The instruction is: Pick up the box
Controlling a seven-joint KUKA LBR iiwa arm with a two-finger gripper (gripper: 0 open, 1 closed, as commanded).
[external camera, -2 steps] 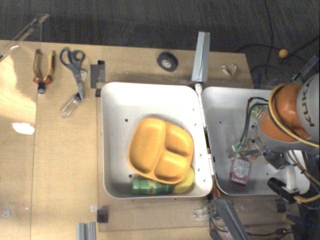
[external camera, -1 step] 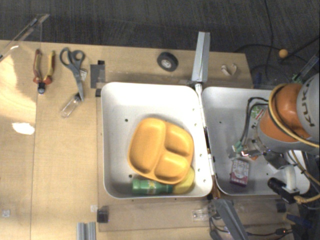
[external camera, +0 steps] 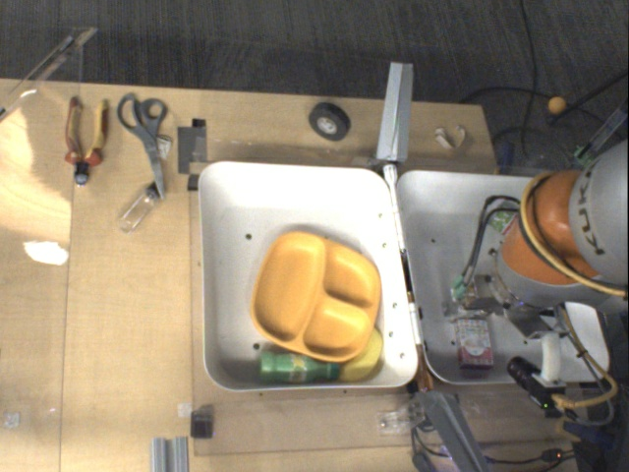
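Note:
The box (external camera: 474, 343) is small, with a purple, red and white print. It lies in the right bin (external camera: 432, 214) close to that bin's front wall. My gripper (external camera: 480, 305) hangs off the grey and orange wrist (external camera: 546, 239) directly over the far end of the box. Its dark body hides the box's upper edge. I cannot make out whether it touches the box.
In the left bin (external camera: 231, 264), a yellow divided plate (external camera: 316, 294) lies tilted over a green bottle (external camera: 290, 366) and a yellow item (external camera: 368, 358). Scissors (external camera: 147, 136), pliers (external camera: 84, 136) and a tape roll (external camera: 329, 120) rest on the bench behind. Cables run along the arm at right.

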